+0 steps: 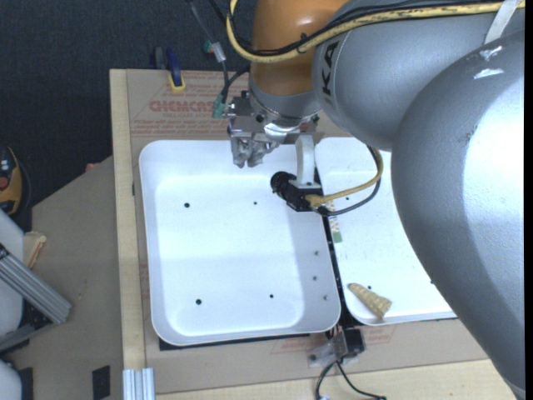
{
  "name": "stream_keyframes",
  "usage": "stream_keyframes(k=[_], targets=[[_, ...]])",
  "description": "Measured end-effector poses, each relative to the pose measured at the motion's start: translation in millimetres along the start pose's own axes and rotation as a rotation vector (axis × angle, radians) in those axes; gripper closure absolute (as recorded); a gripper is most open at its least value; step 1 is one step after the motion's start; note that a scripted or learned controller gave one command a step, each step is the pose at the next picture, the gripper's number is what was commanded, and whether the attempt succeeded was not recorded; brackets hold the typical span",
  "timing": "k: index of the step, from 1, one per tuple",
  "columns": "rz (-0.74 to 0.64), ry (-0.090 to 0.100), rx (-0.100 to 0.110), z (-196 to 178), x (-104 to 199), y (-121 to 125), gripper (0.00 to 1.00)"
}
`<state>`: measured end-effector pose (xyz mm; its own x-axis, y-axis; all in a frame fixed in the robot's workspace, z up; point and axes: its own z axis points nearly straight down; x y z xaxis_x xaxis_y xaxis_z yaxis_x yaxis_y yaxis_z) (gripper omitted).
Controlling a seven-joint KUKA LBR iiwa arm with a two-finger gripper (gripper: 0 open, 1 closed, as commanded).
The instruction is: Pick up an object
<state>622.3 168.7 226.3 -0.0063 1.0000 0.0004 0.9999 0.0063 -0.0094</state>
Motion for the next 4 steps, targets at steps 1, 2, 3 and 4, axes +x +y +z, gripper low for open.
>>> stream_keyframes(k=[1, 2, 3, 4], targets=[[0.009, 0.0, -0.017, -67.2, -28.4, -5.4, 1.0], [0.008, 0.0, -0.015, -102.0, -40.2, -15.3, 1.0], [0.002, -0.001, 0.0, -16.1, 12.5, -1.7, 1.0], [0.009, 0.001, -0.014, -81.8, -19.0, -31.4, 1.0]])
